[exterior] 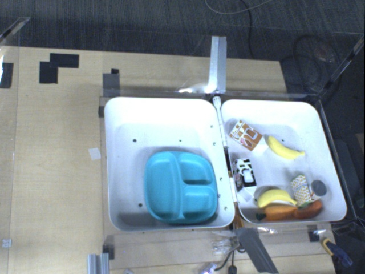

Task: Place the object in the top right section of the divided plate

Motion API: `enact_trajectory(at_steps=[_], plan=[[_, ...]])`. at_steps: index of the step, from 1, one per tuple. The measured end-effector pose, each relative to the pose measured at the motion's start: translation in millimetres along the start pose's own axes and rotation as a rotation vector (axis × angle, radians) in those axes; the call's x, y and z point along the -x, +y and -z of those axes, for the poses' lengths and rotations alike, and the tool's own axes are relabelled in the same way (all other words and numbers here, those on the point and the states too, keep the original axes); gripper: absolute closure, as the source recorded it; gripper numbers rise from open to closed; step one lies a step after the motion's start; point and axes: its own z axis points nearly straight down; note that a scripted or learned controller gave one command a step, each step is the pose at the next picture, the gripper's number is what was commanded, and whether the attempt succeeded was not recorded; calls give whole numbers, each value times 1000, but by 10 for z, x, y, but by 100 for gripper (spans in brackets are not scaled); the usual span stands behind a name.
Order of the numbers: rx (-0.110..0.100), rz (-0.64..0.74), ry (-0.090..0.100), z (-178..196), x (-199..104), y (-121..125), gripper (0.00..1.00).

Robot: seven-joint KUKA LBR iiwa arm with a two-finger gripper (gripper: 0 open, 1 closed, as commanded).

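A light blue divided plate [181,186] lies in the lower middle of the left bin [122,153], with one long section on its left and two smaller sections on its right. All three sections are bare. The right bin [319,124] holds several objects: a small orange and white box [245,135], a yellow banana [284,148], a black and white item [244,172], a second banana [275,197], an orange carrot-like piece [292,211], a patterned egg-shaped object [300,188] and a grey round piece [318,188].
A metal post [218,64] rises at the back where the two bins meet. The divider wall [226,153] runs between the bins. Black tape marks [57,66] lie on the wooden bench at the far left. A cable [239,4] loops over the dark floor behind.
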Motion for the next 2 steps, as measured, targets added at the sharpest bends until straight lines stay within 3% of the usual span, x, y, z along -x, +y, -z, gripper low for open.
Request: enact_trajectory(at_steps=[1, 2], plan=[[-6, -80, 15, -1557, 61, 287, 100], [-5, -81, 16, -1484, 136, 268, 100]])
